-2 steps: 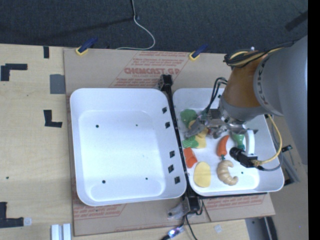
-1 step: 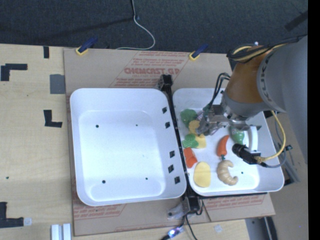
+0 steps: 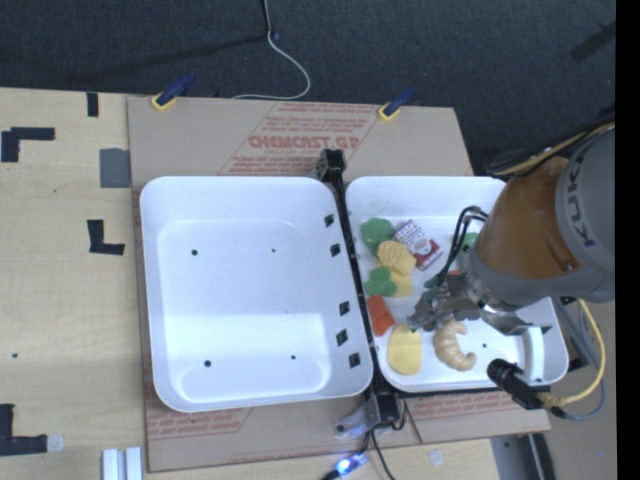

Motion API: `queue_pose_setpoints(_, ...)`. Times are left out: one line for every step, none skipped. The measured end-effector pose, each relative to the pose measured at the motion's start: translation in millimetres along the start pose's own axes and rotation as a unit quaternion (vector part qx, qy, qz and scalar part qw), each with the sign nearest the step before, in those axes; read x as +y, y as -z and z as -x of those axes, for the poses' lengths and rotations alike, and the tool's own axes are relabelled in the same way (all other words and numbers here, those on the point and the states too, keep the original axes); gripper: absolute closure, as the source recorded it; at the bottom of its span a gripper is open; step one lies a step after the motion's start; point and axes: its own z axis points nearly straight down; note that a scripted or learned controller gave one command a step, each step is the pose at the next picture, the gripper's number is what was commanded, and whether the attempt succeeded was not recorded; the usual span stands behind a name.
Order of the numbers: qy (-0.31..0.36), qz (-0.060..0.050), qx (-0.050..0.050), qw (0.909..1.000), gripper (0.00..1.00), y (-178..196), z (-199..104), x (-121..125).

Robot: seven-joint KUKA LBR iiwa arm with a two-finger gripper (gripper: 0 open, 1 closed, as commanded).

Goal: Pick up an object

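**Plastic food pieces crowd the right bin under the gripper**

Yellow, green, orange and tan toys lie bunched in the right bin, all of them toward the black divider that separates the two bins. Counting from that divider: one dark green piece sits nearest the bin's far edge, one pale yellow lumpy piece lies just beside and below it, and one smaller green piece rests close against the divider. One orange-red piece lies below that, also hugging the divider. One round yellow piece sits near the bin's front edge, and one tan croissant-shaped piece lies just to its right, farther from the divider. One small red-and-white packet sits to the right of the dark green piece. That makes seven objects.

The gripper hangs over the gap between the yellow round piece and the croissant, its dark fingers low among the toys; whether they are spread or pressed together cannot be told, and nothing is visibly clamped between them. The arm, with its orange band, reaches over the bin's right side.

On the other side of the divider is the left bin. Both bins rest on one cardboard sheet.
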Motion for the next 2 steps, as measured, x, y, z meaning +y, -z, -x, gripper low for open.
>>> queue_pose_setpoints(0.005, 0.009, -0.002, 0.9999, 1.0, 44.6, -23.0, 109.1)
queue_pose_setpoints(0.004, 0.014, -0.002, 0.9999, 1.0, 403.3, -53.2, 135.9)
